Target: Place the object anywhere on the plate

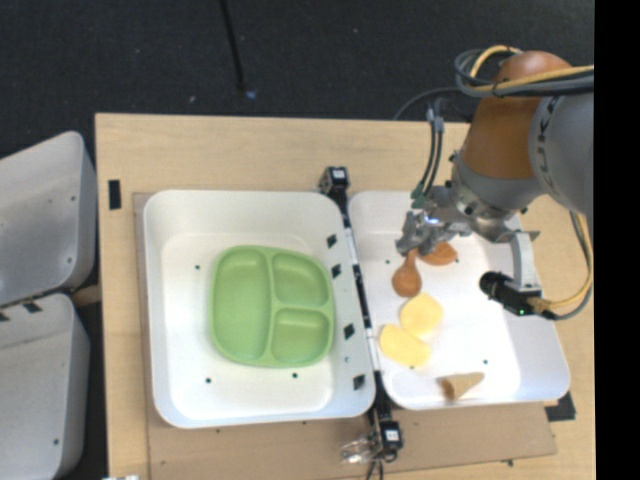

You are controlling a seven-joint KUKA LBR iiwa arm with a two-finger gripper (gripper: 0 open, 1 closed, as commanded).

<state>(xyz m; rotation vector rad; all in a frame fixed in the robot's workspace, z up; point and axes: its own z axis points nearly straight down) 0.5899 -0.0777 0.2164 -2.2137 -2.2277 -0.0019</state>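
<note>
The arm leans in from the right, its gripper (422,230) low over the right bin (520,353), just above a brown toy (405,277).

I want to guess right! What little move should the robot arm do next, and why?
Probably lower a bit onto the brown drumstick. The gripper hangs just above it in the right bin, and the green plate in the left bin has nothing on it yet.
</note>
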